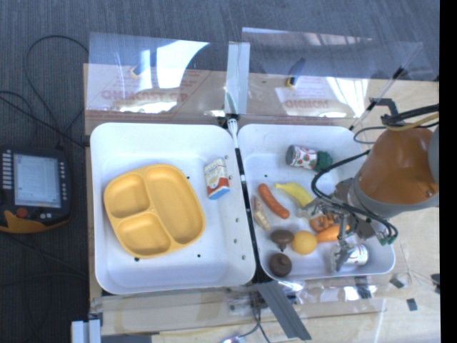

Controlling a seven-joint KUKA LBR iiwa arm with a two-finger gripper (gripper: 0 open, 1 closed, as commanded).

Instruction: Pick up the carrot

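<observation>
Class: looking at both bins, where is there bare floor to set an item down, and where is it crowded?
Free: the left bin behind the yellow tray, and its front-right corner. Crowded: the right bin front, where the carrot, orange and gripper bunch.

Left bin point(107, 263): yellow divided plate point(153, 209), three compartments; small carton point(216, 177) just beside it, near the divider; right bin point(268, 141): can point(303, 157) lying on its side at the back; sausage point(273, 201) and banana point(294, 192) close together mid-bin; lemon point(304, 242) toward the front, two brown round items point(281, 238) point(280, 264) just left of it; handheld control pendant point(34, 189) on the carpet, well left of the bench, cable looping behind.
</observation>
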